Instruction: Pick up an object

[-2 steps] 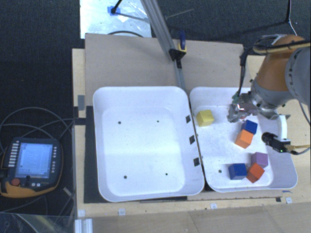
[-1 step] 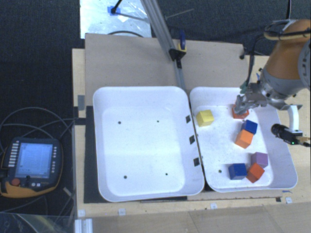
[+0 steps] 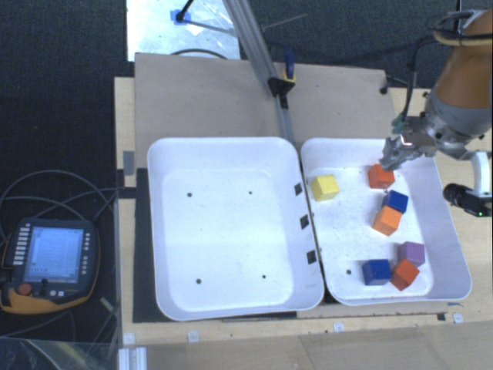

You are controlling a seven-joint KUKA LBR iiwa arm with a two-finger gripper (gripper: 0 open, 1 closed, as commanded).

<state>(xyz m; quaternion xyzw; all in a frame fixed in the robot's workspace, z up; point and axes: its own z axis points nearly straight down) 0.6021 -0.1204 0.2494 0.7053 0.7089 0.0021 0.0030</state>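
White bins [image 3: 223,299] hold a yellow block [image 3: 324,186], orange blocks [image 3: 387,220], blue blocks [image 3: 376,271], one purple block [image 3: 412,251].

End effector [image 3: 394,156] hovers just above a red-orange cube [image 3: 380,177] in the right bin [image 3: 439,206].

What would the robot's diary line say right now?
claw: low in right bin | over orange-red block | nothing lifted | yellow block sits apart, toward the left bin

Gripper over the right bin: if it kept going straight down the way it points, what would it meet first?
Most likely the red-orange block just below the gripper, though depth is hard to judge from one slanted view.
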